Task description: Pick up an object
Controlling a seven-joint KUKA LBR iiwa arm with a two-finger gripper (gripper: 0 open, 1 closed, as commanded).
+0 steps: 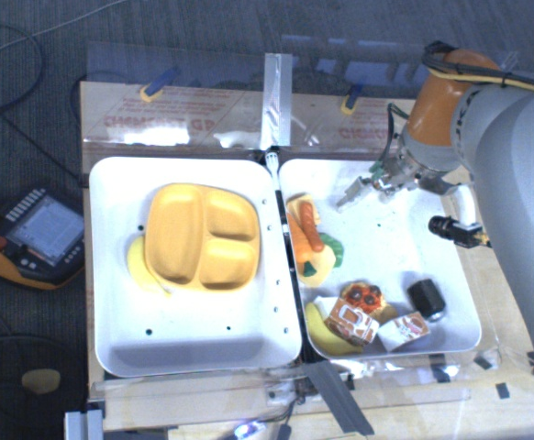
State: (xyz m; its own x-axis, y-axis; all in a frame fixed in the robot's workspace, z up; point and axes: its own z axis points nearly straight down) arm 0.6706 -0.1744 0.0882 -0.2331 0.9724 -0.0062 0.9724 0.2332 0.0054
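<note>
**Hand over the right bin, holding nothing**

The hand (pixel 351 192) hangs low over the top part of the right bin (pixel 450 273). Its two thin fingers (pixel 359 189) point to the left and are a little apart, with nothing between them.

Toys lie along the left and bottom of that bin: a carrot (pixel 305 225) by the middle wall, a banana (pixel 327 335), a small box (pixel 405 330) and a black thing (pixel 427 298).

The left bin (pixel 120 337) has a yellow tray (pixel 201 236) in it.
</note>
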